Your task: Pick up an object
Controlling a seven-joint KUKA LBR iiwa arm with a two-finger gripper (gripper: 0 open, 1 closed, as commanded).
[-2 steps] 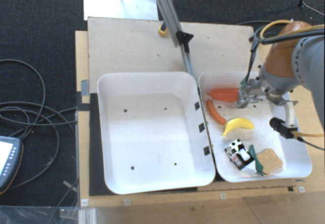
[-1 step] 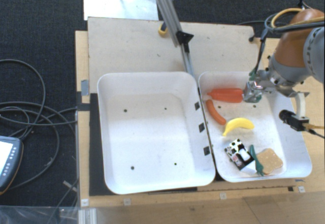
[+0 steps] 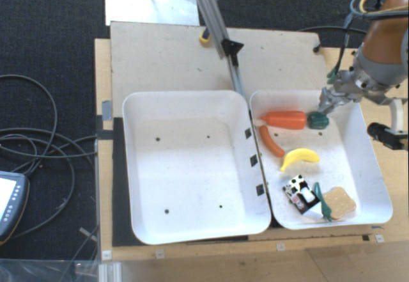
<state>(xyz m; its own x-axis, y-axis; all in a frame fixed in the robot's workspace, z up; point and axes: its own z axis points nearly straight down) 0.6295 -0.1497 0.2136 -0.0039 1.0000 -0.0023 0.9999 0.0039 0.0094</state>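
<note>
Orange carrot with green top lies just beside the jaws; whether they are parted, I cannot tell.

1 camera looks down from above the bench at a slant, seemingly from its front edge, far enough back to take in both shallow white plastic bins side by side, the pale board bench top behind them and dark carpet floor at the left. The grey arm with its orange band enters from the right edge. A slanted grey metal pole crosses the top centre, nearer the lens.
</note>
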